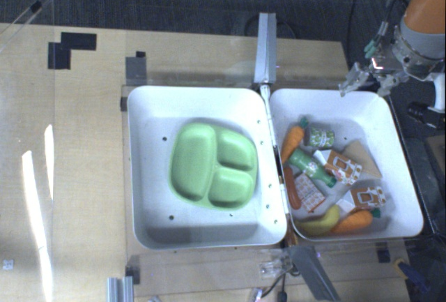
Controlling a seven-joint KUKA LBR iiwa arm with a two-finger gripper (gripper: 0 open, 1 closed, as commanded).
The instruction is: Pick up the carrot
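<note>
Grey and orange, the arm [424, 18] reached in from the right and its gripper [364, 79] hung over the far right corner of the right bin [402, 147], with fingers spread and nothing between them. One carrot [293, 142] lay near the left wall of this bin, well apart from the gripper, and a second carrot [354, 221] lay at the near edge, touching a banana [319, 222]. Between them were a green bottle [306, 164] and small cartons [344, 168], while the left bin [148, 224] held a green tray [213, 164].

No legible text, brand or number anywhere on the bench. Printed labels on the small cartons [344, 168] and the green bottle [307, 164] in the right bin [401, 154] are too blurred to read.
</note>
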